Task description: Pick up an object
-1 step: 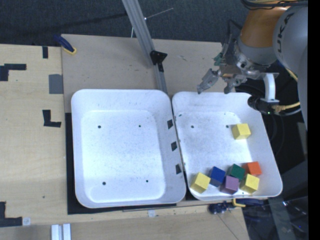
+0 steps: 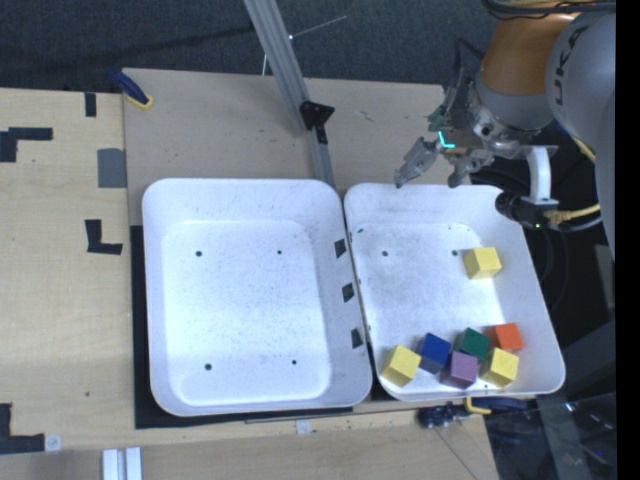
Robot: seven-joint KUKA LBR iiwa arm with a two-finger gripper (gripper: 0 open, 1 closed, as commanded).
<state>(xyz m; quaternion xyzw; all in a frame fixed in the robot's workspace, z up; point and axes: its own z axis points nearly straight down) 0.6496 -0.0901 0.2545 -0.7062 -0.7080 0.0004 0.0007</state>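
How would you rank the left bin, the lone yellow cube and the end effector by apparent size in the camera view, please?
1. left bin, by far the largest.
2. end effector, much smaller.
3. lone yellow cube, smallest, though the end effector sits higher and nearer the camera, which may flatter it.

We look down from one fixed camera above the desk point(image 2: 230, 118), at a slant, far enough back to take in both white bins: the left bin point(image 2: 160, 268) and right bin point(image 2: 520, 268). The arm point(image 2: 540, 58) enters from our right.
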